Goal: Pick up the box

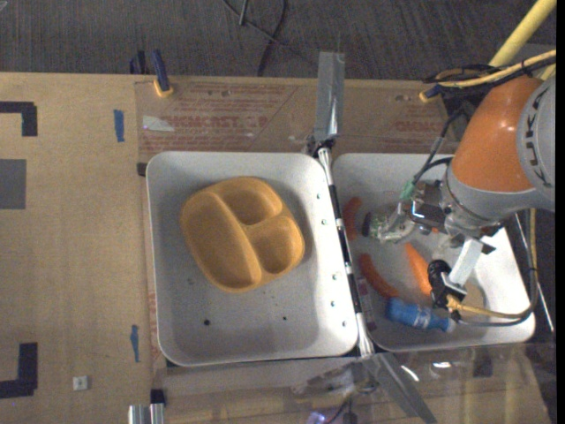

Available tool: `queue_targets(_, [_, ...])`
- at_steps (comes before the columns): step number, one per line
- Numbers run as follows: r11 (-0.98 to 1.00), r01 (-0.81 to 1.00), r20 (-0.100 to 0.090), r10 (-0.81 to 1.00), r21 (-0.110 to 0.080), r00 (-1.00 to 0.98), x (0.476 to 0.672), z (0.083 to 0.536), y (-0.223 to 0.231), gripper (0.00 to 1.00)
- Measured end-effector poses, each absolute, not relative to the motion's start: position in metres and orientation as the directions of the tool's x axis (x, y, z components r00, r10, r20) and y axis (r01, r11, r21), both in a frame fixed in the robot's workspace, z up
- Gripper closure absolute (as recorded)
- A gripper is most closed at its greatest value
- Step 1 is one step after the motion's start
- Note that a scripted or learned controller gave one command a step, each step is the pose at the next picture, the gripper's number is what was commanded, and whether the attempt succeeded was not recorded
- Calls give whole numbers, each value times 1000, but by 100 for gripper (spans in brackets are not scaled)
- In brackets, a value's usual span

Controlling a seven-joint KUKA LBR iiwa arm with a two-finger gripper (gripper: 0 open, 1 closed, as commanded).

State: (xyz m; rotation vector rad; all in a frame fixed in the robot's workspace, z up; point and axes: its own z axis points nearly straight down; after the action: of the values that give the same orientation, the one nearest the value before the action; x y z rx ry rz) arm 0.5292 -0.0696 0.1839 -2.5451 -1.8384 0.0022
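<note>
Two bins, one arm [494, 157], and I honestly can't work out what step this is. The left bin [163, 237] just has a yellow divided plate [243, 244] in it, so I guess the box is over in the right bin [512, 276]?

Reply: Yeah, right bin. My best guess for the box is the blue thing [418, 314] lying flat near the front edge, though it's small and a bit blurry, so don't quote me. The other stuff in there is three orange carrot-looking pieces: one by the divider [353, 216], one lying slantwise below it [378, 276], and one just above the blue thing [418, 268].

OP again: So has it grabbed anything?

Reply: Doesn't look like it. The gripper [388, 228] is low over the back half of the right bin, near the carrot by the divider and well apart from the blue thing. I can't tell whether it's set wide or narrow, it's all glare and clutter there. I see nothing held in it. I'd call this the approach step, with the pick not yet made. Next it'd need to shift toward the front of the bin, line up across the blue thing's short side, and drop without clipping the carrot sitting right next to it.
</note>
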Motion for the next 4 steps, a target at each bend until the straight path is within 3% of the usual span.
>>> queue_targets(1, [-455,890,-1,890,0,455,586,328,-98,0])
queue_targets(2, [-450,893,-2,893,2,450,587,338,-96,100])
queue_targets(3, [-450,893,-2,893,1,450,587,337,-96,0])
queue_targets(4, [-361,932,0,932,-1,361,506,203,-119,0])
